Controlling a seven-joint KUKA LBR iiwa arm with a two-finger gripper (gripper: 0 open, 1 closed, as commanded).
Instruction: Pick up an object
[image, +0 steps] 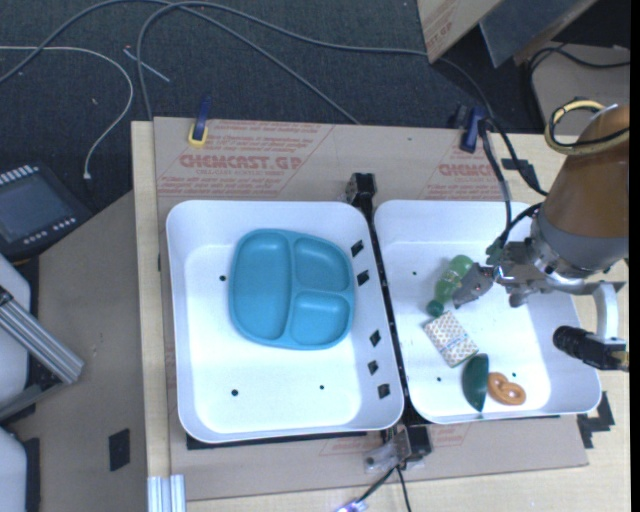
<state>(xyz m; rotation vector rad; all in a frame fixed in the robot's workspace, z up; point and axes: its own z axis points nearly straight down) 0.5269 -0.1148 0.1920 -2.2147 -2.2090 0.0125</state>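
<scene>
Nearest us, at the right bin's (560, 400) front edge, we see a dark green pod (475, 380) standing on end, its long axis running front to back, its tip touching an orange pretzel (507, 389). Behind them lies a small patterned packet (450, 338), tilted on a diagonal; its print is too fine for us to read. Further back sits a pale green bottle (452, 283), its long axis slanting from upper right down to a darker cap at lower left. Its upper right end meets the gripper (478, 284), and we cannot make out where one stops and the other starts. We cannot tell whether the claw is open or closed, nor whether it grips the bottle. The arm (590, 200) covers the bin's right rear corner and is cut off at the right. We find a blue divided plate (293, 288) lying flat in the left bin (200, 330), well apart from all this.
</scene>
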